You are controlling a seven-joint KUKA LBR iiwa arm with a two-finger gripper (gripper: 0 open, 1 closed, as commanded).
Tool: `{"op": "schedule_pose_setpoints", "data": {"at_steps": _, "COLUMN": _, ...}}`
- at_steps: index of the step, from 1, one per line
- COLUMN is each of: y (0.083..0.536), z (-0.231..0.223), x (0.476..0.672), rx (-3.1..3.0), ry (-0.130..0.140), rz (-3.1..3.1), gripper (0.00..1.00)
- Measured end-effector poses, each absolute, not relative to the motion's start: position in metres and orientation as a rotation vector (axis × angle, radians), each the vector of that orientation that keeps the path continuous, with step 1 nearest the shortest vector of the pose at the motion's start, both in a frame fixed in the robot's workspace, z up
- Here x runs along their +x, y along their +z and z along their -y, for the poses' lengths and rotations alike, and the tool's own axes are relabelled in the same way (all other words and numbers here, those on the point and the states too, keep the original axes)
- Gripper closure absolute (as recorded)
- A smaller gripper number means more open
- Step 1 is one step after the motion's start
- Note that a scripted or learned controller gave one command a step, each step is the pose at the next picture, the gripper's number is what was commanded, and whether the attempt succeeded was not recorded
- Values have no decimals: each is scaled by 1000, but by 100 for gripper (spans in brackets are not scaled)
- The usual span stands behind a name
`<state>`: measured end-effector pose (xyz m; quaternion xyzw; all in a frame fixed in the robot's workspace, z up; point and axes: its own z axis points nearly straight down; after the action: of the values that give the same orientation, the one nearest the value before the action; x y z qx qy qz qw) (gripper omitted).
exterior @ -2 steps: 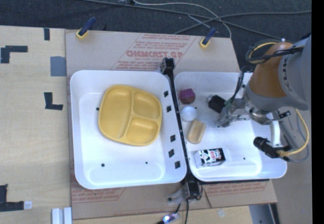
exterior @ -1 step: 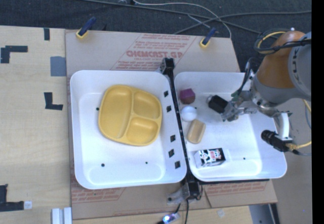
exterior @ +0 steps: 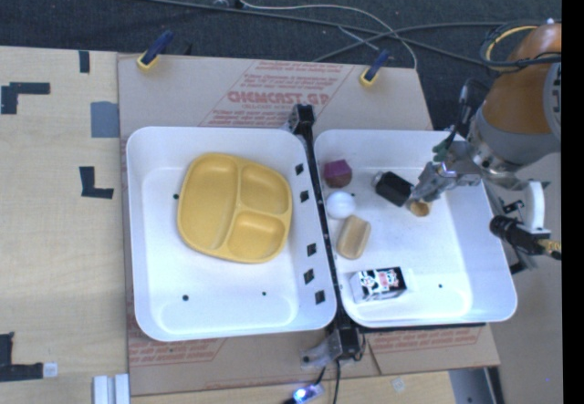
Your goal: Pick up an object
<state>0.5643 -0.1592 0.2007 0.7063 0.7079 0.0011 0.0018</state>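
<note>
My gripper hangs over the right bin, reaching in from the right at the bin's upper middle. A black block lies just left of it, close to its tip. A small tan round piece sits right under the tip; whether it is touched I cannot tell. Further left lie a purple cube, a white ball and a tan bread-like piece. A black-and-white carton lies near the bin's front.
The left bin holds a yellow divided plate. A black divider clip strip runs between the bins. The arm's grey body and orange band stand over the right bin's far right edge. Cables cross the dark floor behind.
</note>
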Motion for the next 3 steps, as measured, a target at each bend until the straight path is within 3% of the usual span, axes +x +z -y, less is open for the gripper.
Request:
{"op": "schedule_pose_setpoints", "data": {"at_steps": 1, "y": 203, "z": 158, "x": 565, "rx": 2220, "ry": 0, "rz": -2223, "gripper": 100}}
{"op": "schedule_pose_setpoints", "data": {"at_steps": 3, "y": 212, "z": 51, "x": 569, "rx": 2214, "ry": 2, "rz": -2231, "gripper": 100}}
